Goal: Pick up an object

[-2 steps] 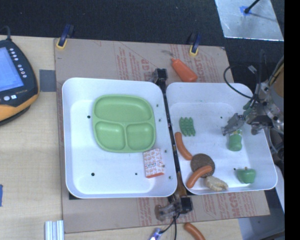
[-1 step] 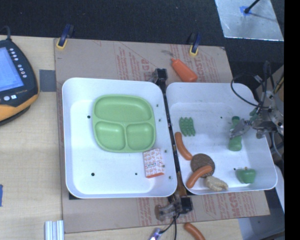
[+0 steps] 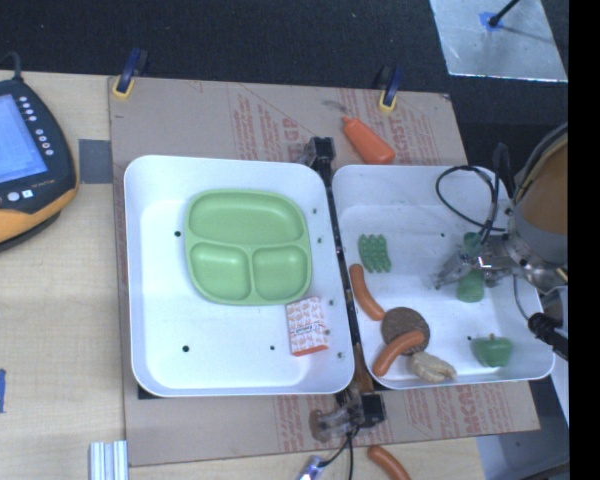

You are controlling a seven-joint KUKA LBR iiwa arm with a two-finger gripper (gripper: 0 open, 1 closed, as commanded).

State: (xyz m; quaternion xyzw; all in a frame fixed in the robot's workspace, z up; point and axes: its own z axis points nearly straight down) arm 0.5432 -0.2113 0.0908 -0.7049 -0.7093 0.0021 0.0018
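Gripper (image 3: 470, 268) lowered onto a green toy (image 3: 470, 288) in the right bin (image 3: 430, 193); grasp impossible to tell.

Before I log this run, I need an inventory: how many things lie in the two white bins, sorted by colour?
Green: 4, namely the divided plate, ridged piece, piece at the gripper, pepper-like piece
Orange: 2, both sausage shapes
Brown: 1, round patty
Beige: 1, lumpy piece
Red-and-white: 1, packet
Total: 9
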